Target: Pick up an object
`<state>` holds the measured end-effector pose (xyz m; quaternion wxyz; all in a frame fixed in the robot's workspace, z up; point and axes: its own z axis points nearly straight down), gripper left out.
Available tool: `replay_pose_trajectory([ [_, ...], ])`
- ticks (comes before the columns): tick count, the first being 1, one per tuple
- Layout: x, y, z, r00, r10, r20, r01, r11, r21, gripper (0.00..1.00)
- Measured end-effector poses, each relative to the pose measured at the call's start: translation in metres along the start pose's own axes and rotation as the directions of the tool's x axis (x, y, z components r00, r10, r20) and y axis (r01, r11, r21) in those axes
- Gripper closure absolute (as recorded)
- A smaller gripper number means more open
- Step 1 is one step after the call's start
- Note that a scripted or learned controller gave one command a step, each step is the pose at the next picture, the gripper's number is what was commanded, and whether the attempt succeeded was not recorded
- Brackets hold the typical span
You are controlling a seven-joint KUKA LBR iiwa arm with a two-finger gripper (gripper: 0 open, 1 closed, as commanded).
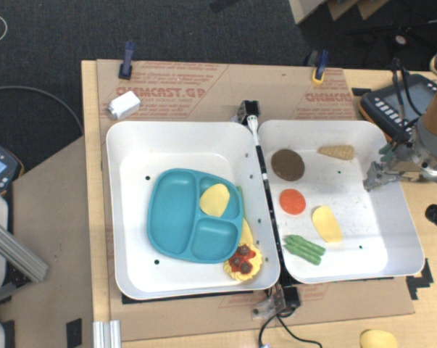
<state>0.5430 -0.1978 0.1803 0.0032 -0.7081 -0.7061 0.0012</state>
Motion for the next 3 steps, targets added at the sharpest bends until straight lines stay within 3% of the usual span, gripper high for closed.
replay_pose_trajectory([
  [1, -0.015, 0.087, 0.032, 1.0, -0.007, 0.006, 0.007, 1.0, -0.012, 1.0],
  [3, -0.015, 0.086, 0.008, 1.0, -0.007, 0.008, 0.007, 1.0, -0.016, 1.0],
])
